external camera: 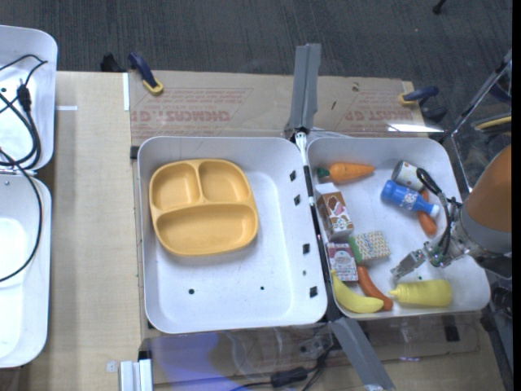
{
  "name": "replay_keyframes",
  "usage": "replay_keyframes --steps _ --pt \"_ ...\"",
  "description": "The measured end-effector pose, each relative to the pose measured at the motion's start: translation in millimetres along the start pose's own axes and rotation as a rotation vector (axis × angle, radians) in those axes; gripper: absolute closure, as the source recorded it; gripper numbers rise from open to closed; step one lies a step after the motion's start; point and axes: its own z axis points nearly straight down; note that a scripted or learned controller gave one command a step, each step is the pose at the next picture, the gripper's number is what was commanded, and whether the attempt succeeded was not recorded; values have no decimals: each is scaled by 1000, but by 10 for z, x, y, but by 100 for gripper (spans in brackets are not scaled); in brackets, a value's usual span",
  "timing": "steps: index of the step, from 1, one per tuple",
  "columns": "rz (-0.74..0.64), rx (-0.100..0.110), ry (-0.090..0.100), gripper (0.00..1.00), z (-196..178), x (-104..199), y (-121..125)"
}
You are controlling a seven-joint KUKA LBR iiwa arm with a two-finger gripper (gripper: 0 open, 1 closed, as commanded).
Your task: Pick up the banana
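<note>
The banana (pixel 356 298) lies in the front left corner of the right bin (pixel 446 151), beside a red sausage (pixel 371 283) and near a yellow bottle (pixel 423 293). The gripper (pixel 409 262) hangs above the bottle, apart from the banana; I cannot tell its state. A yellow plate (pixel 203 207) sits in the left bin (pixel 220 308)

Even, bright overhead light; soft shadows; mild glare on white bins (pixel 163 300); slightly soft focus throughout.
</note>
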Motion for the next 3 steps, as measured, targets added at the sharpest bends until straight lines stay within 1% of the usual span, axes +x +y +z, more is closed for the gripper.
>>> replay_keyframes --steps 1,2,3 --pt "-151 -1 0 0 -2 -292 -115" --pt "-679 -14 -17 0 -52 108 119" --pt "-676 -10 -10 100 -123 118 103"
